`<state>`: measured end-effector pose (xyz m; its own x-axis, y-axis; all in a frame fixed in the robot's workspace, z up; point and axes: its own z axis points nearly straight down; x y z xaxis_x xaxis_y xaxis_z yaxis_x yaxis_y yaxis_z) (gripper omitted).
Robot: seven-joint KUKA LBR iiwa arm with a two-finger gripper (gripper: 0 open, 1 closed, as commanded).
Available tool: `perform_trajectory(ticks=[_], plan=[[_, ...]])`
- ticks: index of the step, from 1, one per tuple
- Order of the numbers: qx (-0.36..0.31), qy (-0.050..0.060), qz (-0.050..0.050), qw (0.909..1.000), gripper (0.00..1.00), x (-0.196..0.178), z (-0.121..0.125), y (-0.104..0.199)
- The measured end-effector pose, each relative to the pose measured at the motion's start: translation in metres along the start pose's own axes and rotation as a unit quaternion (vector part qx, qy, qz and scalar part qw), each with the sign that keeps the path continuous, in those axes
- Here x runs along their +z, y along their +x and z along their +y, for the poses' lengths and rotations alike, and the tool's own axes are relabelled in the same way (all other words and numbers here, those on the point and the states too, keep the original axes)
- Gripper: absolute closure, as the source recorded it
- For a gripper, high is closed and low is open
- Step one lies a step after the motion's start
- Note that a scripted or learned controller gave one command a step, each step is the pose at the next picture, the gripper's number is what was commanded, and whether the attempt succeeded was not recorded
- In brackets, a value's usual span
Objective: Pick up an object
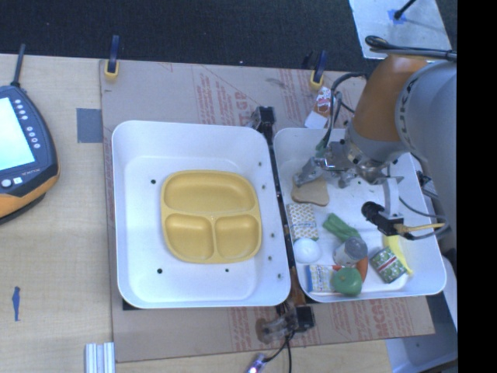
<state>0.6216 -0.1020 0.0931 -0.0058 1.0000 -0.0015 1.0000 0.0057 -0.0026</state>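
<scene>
cookie (311,193): you see it flat in the right bin (435,284), far left part | gripper (320,168): just above the cookie, jaws state you cannot tell | ball (306,250), green pieces: nearer in the same bin | tray (210,214): left bin (124,208)
</scene>
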Motion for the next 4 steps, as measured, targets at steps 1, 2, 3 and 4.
perform_trajectory(ticks=[1,2,3,4], plan=[[0.000,0.000,0.000,1.0000,0.00,0.000,-0.004,0.000],[0.001,0.000,0.000,1.0000,0.00,0.000,-0.012,0.003],[0.000,-0.001,0.000,1.0000,0.00,0.000,-0.022,0.002],[0.000,0.000,0.000,1.0000,0.00,0.000,-0.003,0.007]])
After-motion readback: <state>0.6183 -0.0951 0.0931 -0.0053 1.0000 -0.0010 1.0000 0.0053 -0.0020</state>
